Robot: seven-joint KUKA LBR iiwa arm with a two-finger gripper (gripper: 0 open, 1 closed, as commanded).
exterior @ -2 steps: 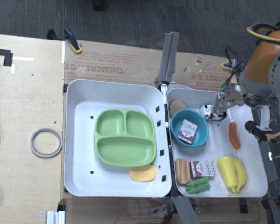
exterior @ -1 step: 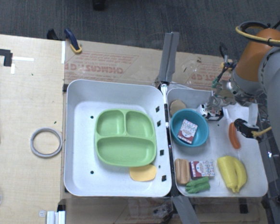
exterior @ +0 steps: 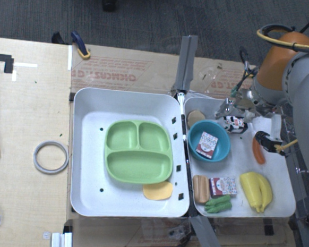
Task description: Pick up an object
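Plastic toys fill the right bin (exterior: 281, 207), and the blue bowl (exterior: 209, 141) near its middle serves here as the landmark. The gripper (exterior: 235, 112) is just beyond the bowl's far right rim, low over the bin's far end. Directly under it, touching or almost touching it, lies a small black-and-white object (exterior: 234, 123) that I cannot name with certainty; it looks like a little toy figure. I judge this to be the thing the arm is going for.

This small toy seems light and stiff, probably hard plastic with a smooth skin, so it may slip or roll away if it is pinched off-centre. The best hold is across its short width, at the middle, with both sides caught evenly.

About the gripper itself: metal parts and cables hide its tip, so I cannot tell how wide it stands, or whether anything is caught in it.

Other choices lie around the bowl. Inside it is a small red-and-white packet (exterior: 207, 145), thin and flat, hard to grasp. To the bowl's right is an orange carrot-like toy (exterior: 258, 153). In front of the bowl are a hot dog (exterior: 200, 189), a small red box (exterior: 223, 187), a green vegetable toy (exterior: 218, 205) and a yellow banana bunch (exterior: 256, 190).
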